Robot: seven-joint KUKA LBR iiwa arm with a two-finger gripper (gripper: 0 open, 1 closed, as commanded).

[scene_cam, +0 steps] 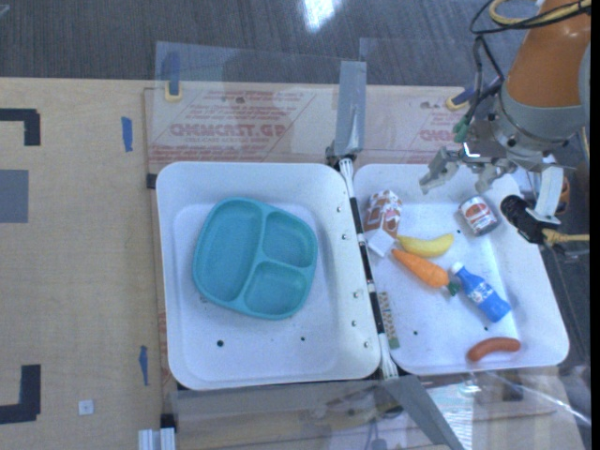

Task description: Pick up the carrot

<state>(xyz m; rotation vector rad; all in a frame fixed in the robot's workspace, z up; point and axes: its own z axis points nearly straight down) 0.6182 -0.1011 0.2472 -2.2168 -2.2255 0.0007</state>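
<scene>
I see the carrot (421,268) lying in the right bin (553,331), centre-right of frame, just below the banana (427,244) and touching the blue bottle (480,292). The gripper (459,171) hovers at upper right, its 2 fingers apart, holding nothing.

Carrot (421,269) lay in the right bin (539,279), just below the banana (427,245), its green end near the blue bottle (482,294). Gripper (464,170) hovered over that bin's upper part, apart from the carrot. Teal divided tray (256,258) sat in the left bin (178,298); sausage (493,348) near the right bin's lower edge.
</scene>
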